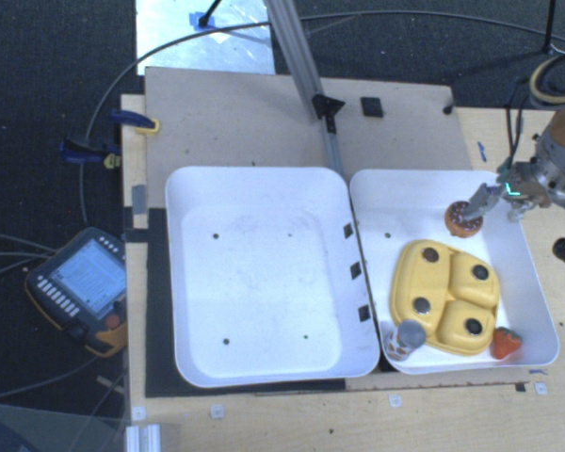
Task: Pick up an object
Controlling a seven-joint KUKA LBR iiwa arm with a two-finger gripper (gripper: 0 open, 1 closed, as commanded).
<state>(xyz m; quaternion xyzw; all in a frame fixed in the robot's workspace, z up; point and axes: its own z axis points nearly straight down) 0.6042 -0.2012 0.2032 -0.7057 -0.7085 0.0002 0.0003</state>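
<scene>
In the right bin (381,205) lie a brown ring-shaped piece like a doughnut (461,220) at the back, a large yellow moulded block with four dark-dotted humps (447,297), a small grey cup-like piece (407,335) at the front left, and an orange-red piece (506,344) in the front right corner. My gripper (499,204) hangs over the bin's back right edge, just right of the doughnut. Its fingers stand apart with nothing between them, and the left fingertip (477,205) reaches the doughnut's upper right edge.
The left bin (184,252) adjoins the right one along a shared edge with black clips. A slanted metal pole (297,45) rises behind the bins. A teach pendant (80,285) and cables lie on the floor to the left.
</scene>
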